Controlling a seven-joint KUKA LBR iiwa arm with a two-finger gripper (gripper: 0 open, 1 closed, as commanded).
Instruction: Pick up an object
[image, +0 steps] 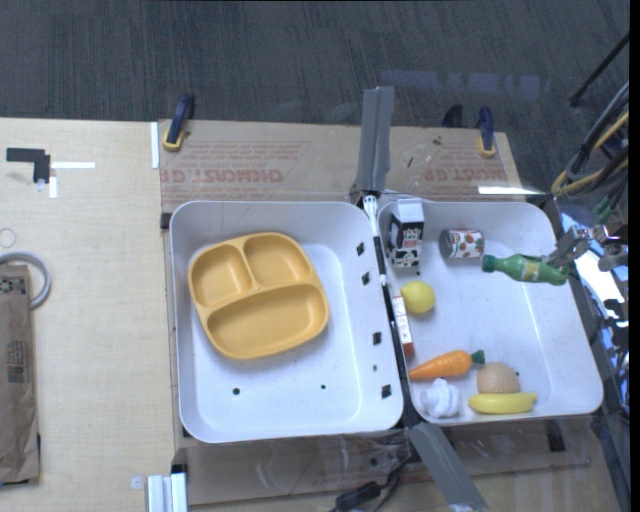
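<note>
Gripper (572, 247) holds one green bottle (520, 267) at its base, over the right bin (560, 330).
Left of it: one can (461, 244), carton (406, 233), lemon (418, 297); below-left one carrot (440, 365), banana (502, 403); far left one yellow plate (258, 294).

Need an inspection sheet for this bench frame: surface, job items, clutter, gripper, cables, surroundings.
Surface: two white bins; left bin carries a yellow divided plate.
Job's things: right bin has milk carton, can, green bottle, lemon, carrot, banana, round tan item, white item.
Clutter: nothing seen.
Grippers: gripper at the bottle's end; grasp unclear.
Cables: yellow and dark cables, right.
Surroundings: cardboard, blue clamps.
</note>
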